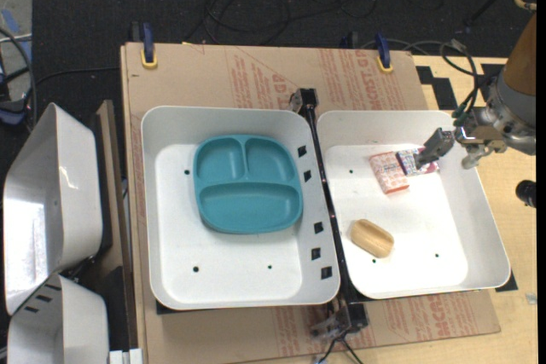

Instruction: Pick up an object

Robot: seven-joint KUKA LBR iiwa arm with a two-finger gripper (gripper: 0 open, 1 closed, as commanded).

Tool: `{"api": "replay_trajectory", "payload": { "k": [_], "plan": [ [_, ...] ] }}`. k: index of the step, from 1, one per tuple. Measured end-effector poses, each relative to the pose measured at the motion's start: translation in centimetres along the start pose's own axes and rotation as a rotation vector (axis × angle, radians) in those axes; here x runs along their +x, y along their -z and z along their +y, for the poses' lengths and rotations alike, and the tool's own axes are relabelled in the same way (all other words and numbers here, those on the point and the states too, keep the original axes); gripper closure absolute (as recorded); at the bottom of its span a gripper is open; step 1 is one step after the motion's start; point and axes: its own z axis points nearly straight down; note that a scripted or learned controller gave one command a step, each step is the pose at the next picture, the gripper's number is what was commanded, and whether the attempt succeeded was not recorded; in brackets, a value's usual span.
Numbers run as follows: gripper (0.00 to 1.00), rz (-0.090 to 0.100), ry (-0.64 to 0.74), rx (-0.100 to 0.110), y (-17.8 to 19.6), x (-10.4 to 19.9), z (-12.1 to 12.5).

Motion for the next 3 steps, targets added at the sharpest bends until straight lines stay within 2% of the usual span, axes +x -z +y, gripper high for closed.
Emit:
{"api": "replay_trajectory", "payload": {
  "k": [1, 2, 3],
  "plan": [
    [0.0, -0.002, 0.003, -0.011, 0.6, 0.1, 0.2],
    [0.0, -0.001, 0.0, -0.007, -5.5, -0.6, 0.5],
    [0.0, -0.002, 0.0, -0.01, -9.8, -0.7, 0.9]
  ]
}}
